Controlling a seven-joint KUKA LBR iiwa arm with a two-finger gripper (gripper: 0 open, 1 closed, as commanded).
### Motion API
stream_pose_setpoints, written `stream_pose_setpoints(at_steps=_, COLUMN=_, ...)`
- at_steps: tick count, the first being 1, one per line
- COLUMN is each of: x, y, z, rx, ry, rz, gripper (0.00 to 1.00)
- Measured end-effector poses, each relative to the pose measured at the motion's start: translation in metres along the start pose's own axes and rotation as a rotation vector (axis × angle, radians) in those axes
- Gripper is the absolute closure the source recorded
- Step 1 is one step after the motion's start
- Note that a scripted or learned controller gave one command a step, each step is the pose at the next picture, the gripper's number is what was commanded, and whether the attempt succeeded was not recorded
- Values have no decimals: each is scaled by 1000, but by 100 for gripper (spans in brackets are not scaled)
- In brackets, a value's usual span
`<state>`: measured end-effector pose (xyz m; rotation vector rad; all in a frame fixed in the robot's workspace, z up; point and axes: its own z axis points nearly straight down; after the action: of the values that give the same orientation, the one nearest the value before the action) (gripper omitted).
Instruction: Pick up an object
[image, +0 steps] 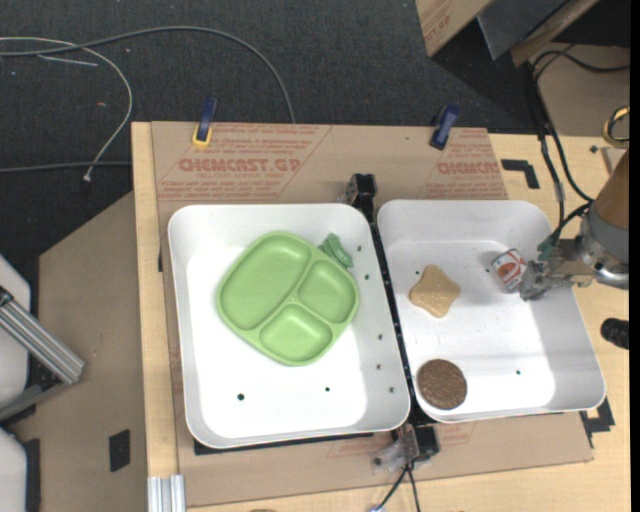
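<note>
Camera view looks down on two white bins: the left bin (200, 400) carries a green divided plate (288, 297) near its middle, with a small green piece (337, 250) at the plate's upper right edge. The right bin (570, 350) carries a tan biscuit-shaped object (434, 291) toward its left side, a brown disc (441, 384) at its lower left corner and a small red-and-white object (508, 268) near its right edge, just beside the gripper (532, 283); whether the jaws are open or closed cannot be told

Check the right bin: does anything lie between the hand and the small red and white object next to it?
Nothing visible does. The hand sits at the right bin's right side, directly beside the small red and white object. The tan star-shaped piece and brown disc lie farther left.
</note>
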<state>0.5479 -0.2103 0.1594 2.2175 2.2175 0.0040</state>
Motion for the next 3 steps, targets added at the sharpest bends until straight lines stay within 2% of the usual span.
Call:
stream_pose_setpoints(at_steps=1, x=7, y=-4, z=-50, rx=-1, ry=0, rz=-1, gripper=100)
stream_pose_setpoints(at_steps=2, x=6, y=-3, z=-70, rx=1, ry=1, rz=-1, gripper=100)
stream_pose_setpoints(at_steps=3, x=58, y=-9, z=-59, rx=9, ry=6, rz=-5, gripper=100)
